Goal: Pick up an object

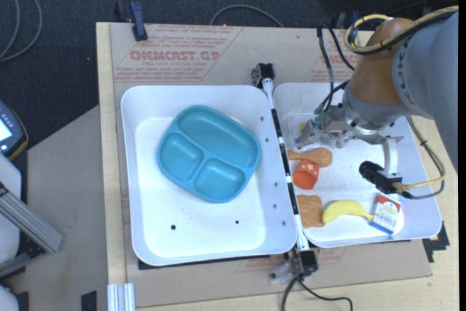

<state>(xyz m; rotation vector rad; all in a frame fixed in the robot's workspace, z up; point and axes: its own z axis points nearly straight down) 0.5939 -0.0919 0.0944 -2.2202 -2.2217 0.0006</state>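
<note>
My gripper (312,130) hangs low over the back left part of the right bin (421,223), near the divider between the bins. Just in front of it lies an orange drumstick-shaped toy (312,155). A red block (306,174) sits in front of that. Nearer the bin's front edge are a tan bread-like piece (310,210), a yellow banana (345,211) and a small white, red and blue carton (386,215). I see nothing held in the gripper.
The left bin (145,229) holds a blue divided plate (209,153) lying flat near its middle. The arm's grey body and orange band (378,65) cover the back right of the right bin.
</note>
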